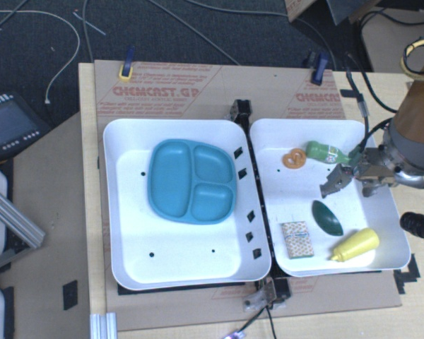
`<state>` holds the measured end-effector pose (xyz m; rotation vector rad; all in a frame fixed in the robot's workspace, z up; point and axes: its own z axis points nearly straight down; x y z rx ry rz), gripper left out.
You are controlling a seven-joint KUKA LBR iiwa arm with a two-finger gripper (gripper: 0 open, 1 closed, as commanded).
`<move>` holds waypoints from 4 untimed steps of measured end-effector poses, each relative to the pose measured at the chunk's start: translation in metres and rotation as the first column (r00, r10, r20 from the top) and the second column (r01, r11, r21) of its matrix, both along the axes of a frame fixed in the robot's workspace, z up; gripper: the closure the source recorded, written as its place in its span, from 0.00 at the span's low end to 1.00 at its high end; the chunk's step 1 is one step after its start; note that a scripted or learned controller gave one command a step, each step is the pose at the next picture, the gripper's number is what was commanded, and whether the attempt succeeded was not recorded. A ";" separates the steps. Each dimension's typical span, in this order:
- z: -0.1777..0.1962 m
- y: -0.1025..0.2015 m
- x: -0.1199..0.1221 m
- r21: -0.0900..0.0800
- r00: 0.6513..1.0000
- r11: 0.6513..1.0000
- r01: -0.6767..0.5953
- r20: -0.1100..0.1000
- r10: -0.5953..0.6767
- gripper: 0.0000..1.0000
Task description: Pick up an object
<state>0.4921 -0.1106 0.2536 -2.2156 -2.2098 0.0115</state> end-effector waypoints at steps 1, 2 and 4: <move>0.006 0.000 0.002 -0.002 1.000 1.000 -0.003 0.013 0.003 0.00; -0.054 0.006 0.008 0.000 1.000 1.000 -0.003 0.006 0.003 0.00; -0.159 -0.001 0.015 -0.003 1.000 1.000 -0.002 0.018 0.002 0.00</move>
